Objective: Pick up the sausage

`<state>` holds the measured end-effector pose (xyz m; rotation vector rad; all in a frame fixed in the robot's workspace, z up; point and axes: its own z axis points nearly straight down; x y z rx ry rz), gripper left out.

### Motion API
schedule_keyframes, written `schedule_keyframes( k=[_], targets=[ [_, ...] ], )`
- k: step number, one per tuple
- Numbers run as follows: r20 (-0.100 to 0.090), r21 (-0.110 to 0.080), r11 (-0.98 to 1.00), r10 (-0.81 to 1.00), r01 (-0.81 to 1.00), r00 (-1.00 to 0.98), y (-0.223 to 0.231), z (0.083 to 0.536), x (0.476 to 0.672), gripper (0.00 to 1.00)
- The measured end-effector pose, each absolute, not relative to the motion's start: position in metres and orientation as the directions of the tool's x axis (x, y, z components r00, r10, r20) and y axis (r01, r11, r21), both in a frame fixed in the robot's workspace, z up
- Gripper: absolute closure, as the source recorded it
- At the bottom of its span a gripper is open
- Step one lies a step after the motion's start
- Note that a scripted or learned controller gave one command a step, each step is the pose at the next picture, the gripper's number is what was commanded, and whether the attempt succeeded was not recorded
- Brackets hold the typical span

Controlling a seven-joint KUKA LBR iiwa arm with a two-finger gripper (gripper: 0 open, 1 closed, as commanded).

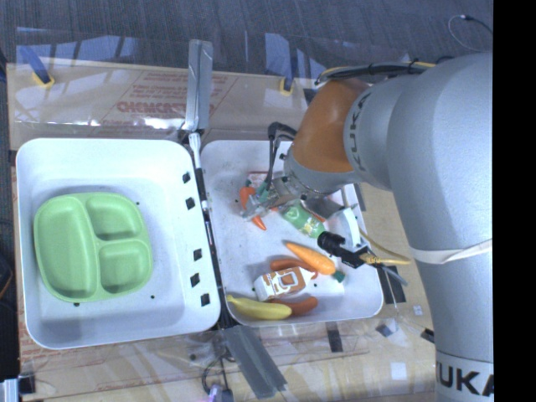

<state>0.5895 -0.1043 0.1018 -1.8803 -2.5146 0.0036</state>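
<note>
The sausage [304, 305], reddish-brown, lies along the front wall of the right bin [226, 249], its left end against a yellow banana [260, 309]. My gripper [255, 205] is low over the back-middle of the same bin, well behind the sausage and to its left. Small orange and red pieces [248, 197] lie right at the gripper's tip, and I cannot tell whether it touches them. The grey arm and orange band cover the bin's back right corner.
An orange carrot [311, 258] lies slantwise mid-bin, with a white and orange bottle [285, 283] just in front of it. A green packet [298, 218] sits under the wrist. The left bin [167, 308] holds a green divided plate [92, 244].
</note>
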Motion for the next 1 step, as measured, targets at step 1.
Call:
schedule_keyframes(
  k=[1],
  targets=[
    [0.000,-0.001,0.279,0.960,0.960,-0.279,-0.0724,0.2754,0.5460,1.00]
  ],
)
